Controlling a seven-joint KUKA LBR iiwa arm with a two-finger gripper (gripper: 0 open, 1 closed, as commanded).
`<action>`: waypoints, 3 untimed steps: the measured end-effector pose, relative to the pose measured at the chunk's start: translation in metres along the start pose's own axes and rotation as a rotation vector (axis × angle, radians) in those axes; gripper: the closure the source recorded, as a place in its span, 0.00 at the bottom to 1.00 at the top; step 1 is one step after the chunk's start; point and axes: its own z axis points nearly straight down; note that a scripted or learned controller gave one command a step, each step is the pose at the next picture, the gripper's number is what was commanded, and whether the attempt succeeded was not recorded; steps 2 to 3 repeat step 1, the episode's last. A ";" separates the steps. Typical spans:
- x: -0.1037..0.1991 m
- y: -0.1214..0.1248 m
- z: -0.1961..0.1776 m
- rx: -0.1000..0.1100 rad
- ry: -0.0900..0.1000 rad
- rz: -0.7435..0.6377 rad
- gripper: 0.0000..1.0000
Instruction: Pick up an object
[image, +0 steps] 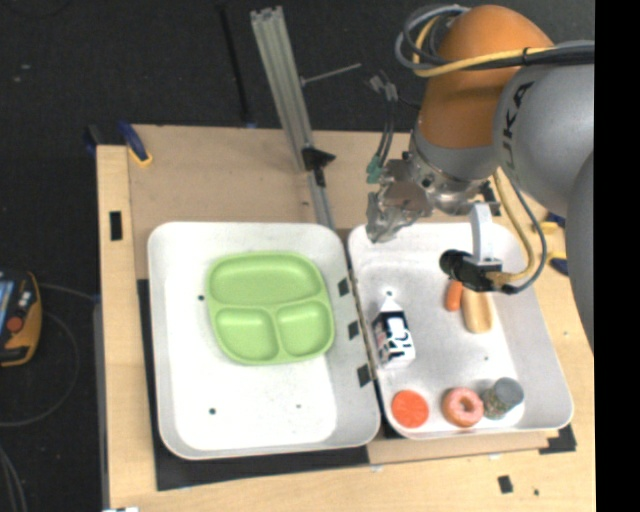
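- Hand (385, 215): poised over the right bin's (530, 345) far-left corner; whether it is parted or closed cannot be told, and nothing is visibly held.
- Nearest candidate: small milk carton (392, 333), lying near the bin's left wall, toward the camera from the hand.
- Carton's long axis: runs roughly along that wall.

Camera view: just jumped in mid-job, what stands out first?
The green tray with three compartments dominates the left bin. The arm's orange band looms top right, with the end effector at the right bin's far left corner. In that bin lie a milk carton, a hot dog and a pink donut.
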 end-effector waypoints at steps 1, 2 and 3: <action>0.058 -0.007 0.019 0.001 0.000 -0.001 1.00; 0.058 -0.007 0.019 0.001 0.000 -0.001 1.00; 0.058 -0.007 0.019 0.001 0.000 -0.001 1.00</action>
